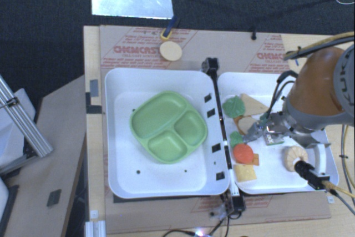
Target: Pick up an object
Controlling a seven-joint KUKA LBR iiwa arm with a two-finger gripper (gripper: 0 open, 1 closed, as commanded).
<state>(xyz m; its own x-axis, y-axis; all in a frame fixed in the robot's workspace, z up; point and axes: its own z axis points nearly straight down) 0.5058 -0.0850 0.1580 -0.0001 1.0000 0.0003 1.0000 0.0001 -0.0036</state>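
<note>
Grey arm [327,86] from the right, wrist bent down, pincer [256,130] low.

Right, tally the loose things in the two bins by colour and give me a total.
Green: 3, the divided plate, a broccoli-like piece and a smaller piece
Red: 1, round piece
Yellow or tan: 3, wedge, square, round piece
Total: 7

I am watched by one fixed camera set high above the bench [138,41], looking down at a slant. It stands far enough back to take in both white bins: the left bin [119,119] near the middle, the right bin [266,83] toward the right, where my arm [319,86] enters.
</note>
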